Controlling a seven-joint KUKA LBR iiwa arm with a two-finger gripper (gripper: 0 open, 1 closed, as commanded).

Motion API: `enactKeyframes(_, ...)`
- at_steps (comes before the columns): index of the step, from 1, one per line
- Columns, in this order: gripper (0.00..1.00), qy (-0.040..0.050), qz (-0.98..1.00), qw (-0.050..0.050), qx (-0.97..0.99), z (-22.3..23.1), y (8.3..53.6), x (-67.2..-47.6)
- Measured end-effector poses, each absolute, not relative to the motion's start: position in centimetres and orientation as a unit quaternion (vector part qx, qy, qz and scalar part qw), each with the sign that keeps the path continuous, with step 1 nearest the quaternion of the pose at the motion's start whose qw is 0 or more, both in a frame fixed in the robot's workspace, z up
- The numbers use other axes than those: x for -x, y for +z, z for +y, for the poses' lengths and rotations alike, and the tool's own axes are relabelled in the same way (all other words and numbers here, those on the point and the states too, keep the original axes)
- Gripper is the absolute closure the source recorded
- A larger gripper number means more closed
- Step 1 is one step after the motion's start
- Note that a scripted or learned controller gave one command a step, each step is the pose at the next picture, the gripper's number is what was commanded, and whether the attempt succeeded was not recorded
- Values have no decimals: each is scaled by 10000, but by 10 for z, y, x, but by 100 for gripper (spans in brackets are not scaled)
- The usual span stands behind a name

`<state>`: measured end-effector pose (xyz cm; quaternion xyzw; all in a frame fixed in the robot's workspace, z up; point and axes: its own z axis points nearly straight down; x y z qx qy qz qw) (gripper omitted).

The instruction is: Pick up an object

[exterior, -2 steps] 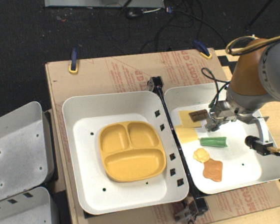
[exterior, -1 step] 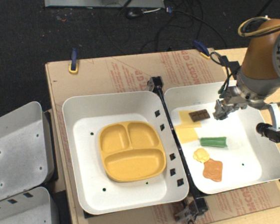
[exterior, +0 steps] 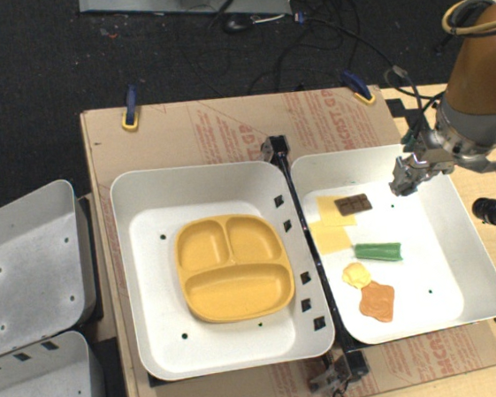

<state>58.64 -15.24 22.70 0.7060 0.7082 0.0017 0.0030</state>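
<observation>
Orange piece (exterior: 377, 301) lies well below-left of gripper (exterior: 403, 180), whose opening I cannot tell.

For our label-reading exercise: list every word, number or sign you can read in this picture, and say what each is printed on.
Red printing on the cardboard sheet under the bins, behind the left bin: upside down and faint, too blurred to read.
Red printing on the same cardboard at its front edge: also too blurred to read.
The yellow divided plate, the white bins and the toy food pieces: no text visible.
</observation>
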Motion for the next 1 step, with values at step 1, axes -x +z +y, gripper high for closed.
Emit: enactKeyframes(1,100,16,7083,32,-7059,-153,281,-588)
